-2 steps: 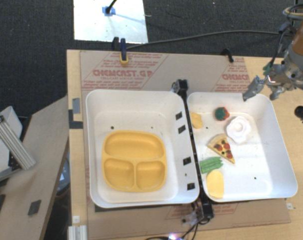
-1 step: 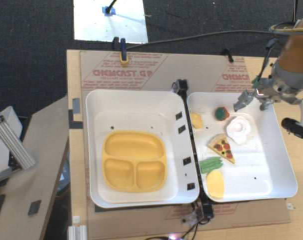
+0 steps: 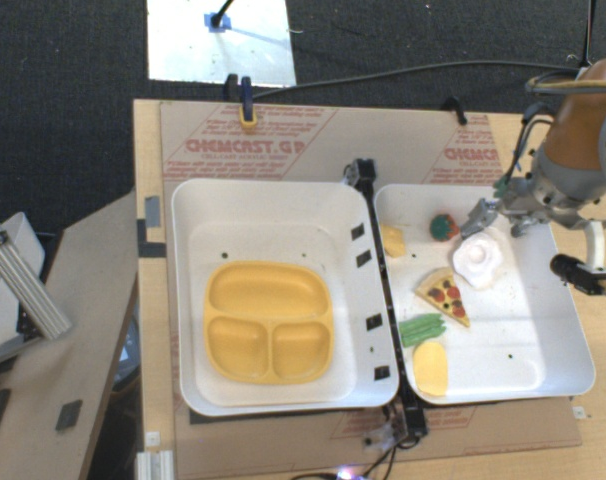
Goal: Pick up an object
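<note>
Nearest, in the front corner of the right bin (image 3: 553,383): a flat yellow oval piece (image 3: 431,368), with a green pod-like piece (image 3: 420,329) just beside it. Alongside, in the left bin (image 3: 188,268): a yellow divided tray (image 3: 269,320). Farther in: a toy pizza slice (image 3: 444,296), orange with red dots, touching or almost touching the white lump (image 3: 477,258) behind it.

Likely the target, that white lump, sitting mid-bin just under the hand (image 3: 498,223). Looks rounded and bulbous, pale all over, with a slightly ruffled outline; probably light hollow plastic, stiff, smooth and prone to squirting out of a pinch. Best taken across the widest part, straight down, clear of the pizza slice.

Beyond it: a small red and green piece (image 3: 443,227) and a small yellow piece (image 3: 392,240) by the bin divider. Farthest, reaching in from the right: the hand, hanging just above and behind the lump, nothing seen gripped; whether spread or closed cannot be told. All on a worktop (image 3: 283,133) of printed board.
</note>
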